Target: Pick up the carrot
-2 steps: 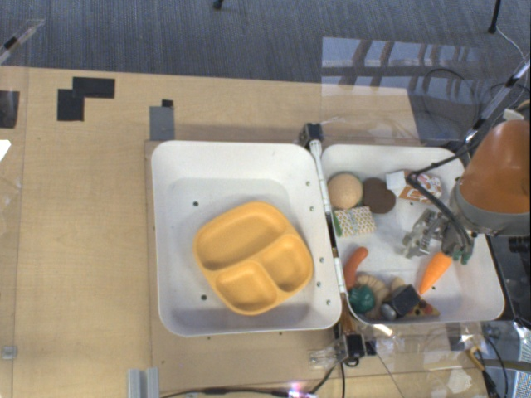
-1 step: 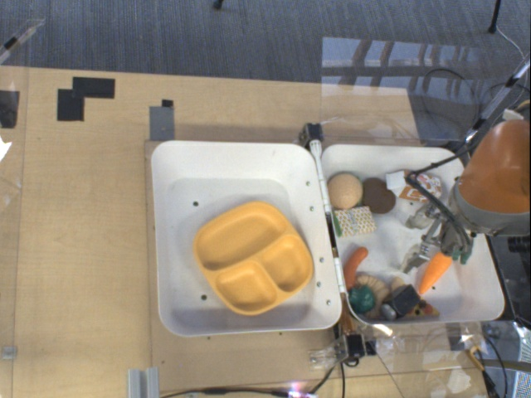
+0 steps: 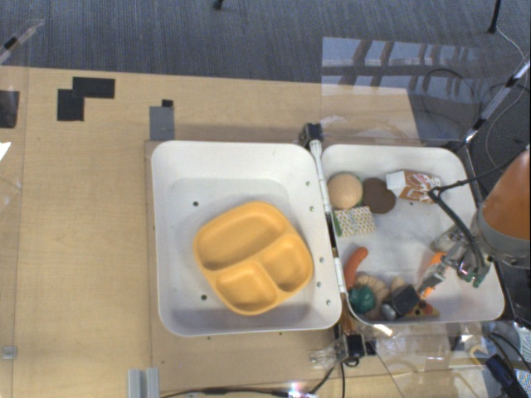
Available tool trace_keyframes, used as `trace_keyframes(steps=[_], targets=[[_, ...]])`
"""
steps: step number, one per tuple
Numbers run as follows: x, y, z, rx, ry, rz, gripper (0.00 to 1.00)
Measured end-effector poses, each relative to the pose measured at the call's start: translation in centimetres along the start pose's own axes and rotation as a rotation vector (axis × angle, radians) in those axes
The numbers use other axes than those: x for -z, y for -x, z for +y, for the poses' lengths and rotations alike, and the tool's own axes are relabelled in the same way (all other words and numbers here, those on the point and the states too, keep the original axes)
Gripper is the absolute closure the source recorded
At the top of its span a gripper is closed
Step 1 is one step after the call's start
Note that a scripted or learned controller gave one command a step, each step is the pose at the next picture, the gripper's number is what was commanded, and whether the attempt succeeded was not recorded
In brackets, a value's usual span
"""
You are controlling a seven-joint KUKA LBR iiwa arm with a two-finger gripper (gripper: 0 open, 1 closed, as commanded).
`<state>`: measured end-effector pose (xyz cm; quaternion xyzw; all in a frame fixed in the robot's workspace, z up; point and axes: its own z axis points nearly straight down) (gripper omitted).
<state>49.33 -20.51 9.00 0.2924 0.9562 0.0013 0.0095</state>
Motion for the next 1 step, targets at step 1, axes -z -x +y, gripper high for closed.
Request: trace_keyframes(steps=[1], targets=[[1.25, 0.26, 0.31, 0.003, 0.004, -0.006, 1.0]])
